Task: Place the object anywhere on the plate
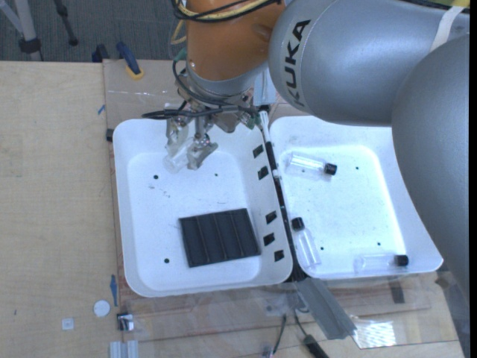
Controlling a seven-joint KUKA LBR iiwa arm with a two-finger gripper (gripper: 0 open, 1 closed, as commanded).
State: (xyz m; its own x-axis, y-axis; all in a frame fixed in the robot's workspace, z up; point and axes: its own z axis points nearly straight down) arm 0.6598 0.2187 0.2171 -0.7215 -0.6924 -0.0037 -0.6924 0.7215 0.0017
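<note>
Tool [190, 149] hangs over the far part of the left bin [130, 200], under the orange band [220, 28] of the grey arm [358, 51]. A clear plastic vial [176, 157] appears to sit between the two fingers; fingers appear closed on it, though the transparency of the piece makes the contact hard to confirm. Vial and tool are above the bin floor near the far wall, left of the divider where the two bins meet. Black ribbed plate [219, 236] lies flat on the floor of the left bin, toward its near edge and slightly right of centre, well apart from the tool. Small dark specks are scattered on the bin floor around it. Right bin [373, 200]: one clear vial with black cap [311, 164] lies on its side near the far edge; a second capped vial [302, 241] lies along the left wall by the divider, cap at its far end; a third capped vial [378, 262] lies near the near right corner. Black clips [270, 218] run along the divider between the bins. On the wooden surface [52, 200], by the near left corner of the left bin: a small round disc [101, 309] and a few small loose parts. A blue-and-yellow clamp [128, 60] sits at the far edge behind the left bin.
</note>
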